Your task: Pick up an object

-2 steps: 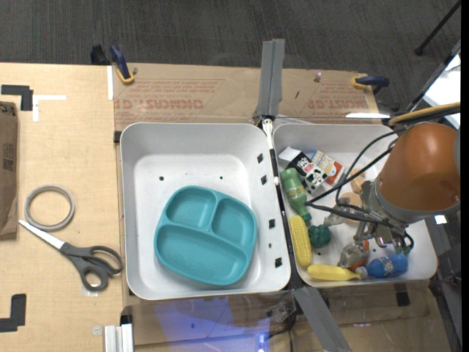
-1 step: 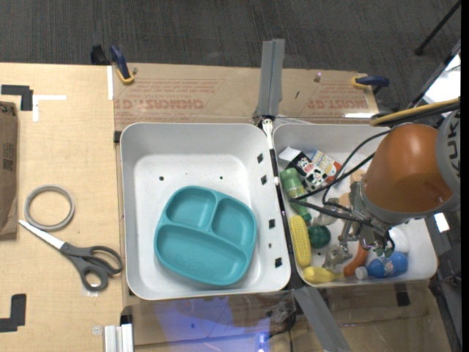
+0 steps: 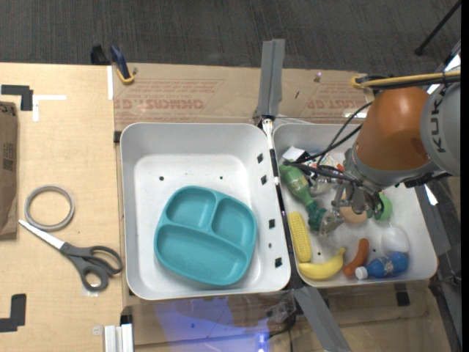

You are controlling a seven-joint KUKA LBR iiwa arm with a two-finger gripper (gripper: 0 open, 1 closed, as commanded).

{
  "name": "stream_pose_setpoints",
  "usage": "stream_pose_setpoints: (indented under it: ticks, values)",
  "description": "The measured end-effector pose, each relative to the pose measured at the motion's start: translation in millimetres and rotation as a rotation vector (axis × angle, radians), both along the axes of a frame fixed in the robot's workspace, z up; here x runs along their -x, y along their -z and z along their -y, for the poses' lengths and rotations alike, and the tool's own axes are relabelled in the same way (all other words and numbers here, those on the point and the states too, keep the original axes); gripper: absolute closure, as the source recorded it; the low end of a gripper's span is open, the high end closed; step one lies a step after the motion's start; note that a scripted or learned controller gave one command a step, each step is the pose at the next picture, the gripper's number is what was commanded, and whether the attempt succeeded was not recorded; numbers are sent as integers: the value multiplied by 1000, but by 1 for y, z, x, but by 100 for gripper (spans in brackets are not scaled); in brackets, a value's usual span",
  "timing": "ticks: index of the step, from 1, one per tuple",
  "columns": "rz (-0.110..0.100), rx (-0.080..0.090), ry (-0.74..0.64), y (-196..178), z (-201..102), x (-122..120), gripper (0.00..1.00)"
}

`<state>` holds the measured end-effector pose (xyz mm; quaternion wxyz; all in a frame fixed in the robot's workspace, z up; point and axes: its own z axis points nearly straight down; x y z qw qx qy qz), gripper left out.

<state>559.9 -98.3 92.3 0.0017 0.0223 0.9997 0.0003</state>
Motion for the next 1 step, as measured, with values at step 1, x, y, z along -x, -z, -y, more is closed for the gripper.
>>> stream_pose_setpoints:
  ticks: [1]
  values:
    - [-10,1,164,1,-6,-66,0]
